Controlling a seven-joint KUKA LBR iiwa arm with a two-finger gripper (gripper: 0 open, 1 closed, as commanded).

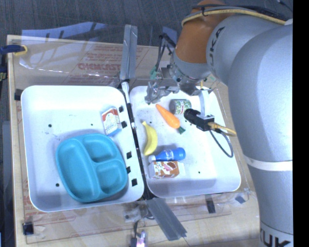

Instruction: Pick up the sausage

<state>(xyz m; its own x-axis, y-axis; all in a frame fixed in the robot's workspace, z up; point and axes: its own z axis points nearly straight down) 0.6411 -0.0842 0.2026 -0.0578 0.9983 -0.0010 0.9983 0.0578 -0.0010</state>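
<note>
1. Edges and room: the gripper hangs over the far left corner of the right bin, close to the wall it shares with the left bin; open white floor lies along the right bin's right side; the left bin's far half is bare floor.
2. Right bin: a carrot lies aslant just beside the gripper; a green can is near the carrot's right; a banana lies along the shared wall; a white bottle with a blue cap lies on its side beside the banana's lower end.
3. Task thing: which item is the sausage cannot be told for sure; the likeliest is a brown-red packet touching the bottle, near the bin's near rim, well apart from the gripper.
4. Left bin: a blue divided plate fills the near part; a small red and white carton stands by the shared wall.
5. Writing: red lettering on the clear sheet behind the bins is too blurred to read; the letters "UK" show on the arm, cut off.
6. Hard to make out: whether the claw is released or clenched cannot be told; the labels on carton, can and packet are illegible.
</note>
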